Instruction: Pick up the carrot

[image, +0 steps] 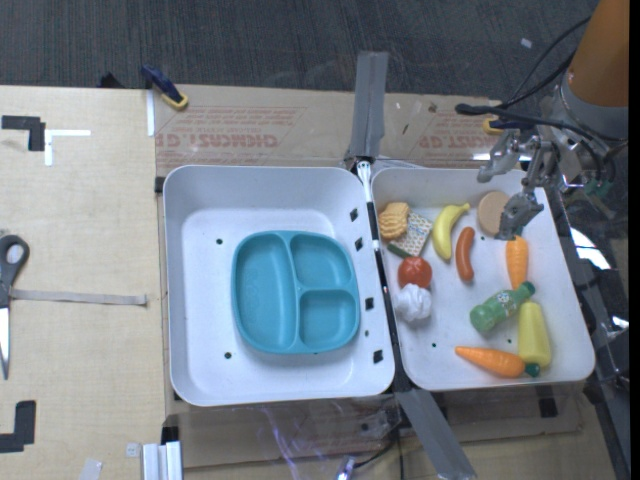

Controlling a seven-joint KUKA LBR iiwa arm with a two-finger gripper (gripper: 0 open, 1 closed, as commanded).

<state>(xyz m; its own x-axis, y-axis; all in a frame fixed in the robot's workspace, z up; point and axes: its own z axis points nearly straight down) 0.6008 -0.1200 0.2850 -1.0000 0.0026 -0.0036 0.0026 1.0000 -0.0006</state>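
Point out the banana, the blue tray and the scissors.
banana (449, 227), camera view, middle of its curved body.
blue tray (262, 286), camera view, floor of its large left compartment.
scissors (12, 258), camera view, on the handle loop.

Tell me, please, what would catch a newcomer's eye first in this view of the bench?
Probably the blue divided plate, alone in the left bin. Next, the bright toy food crowding the right bin: a banana, a tomato, a green bottle and a carrot near the front edge. The gripper hangs over that bin's far right corner.
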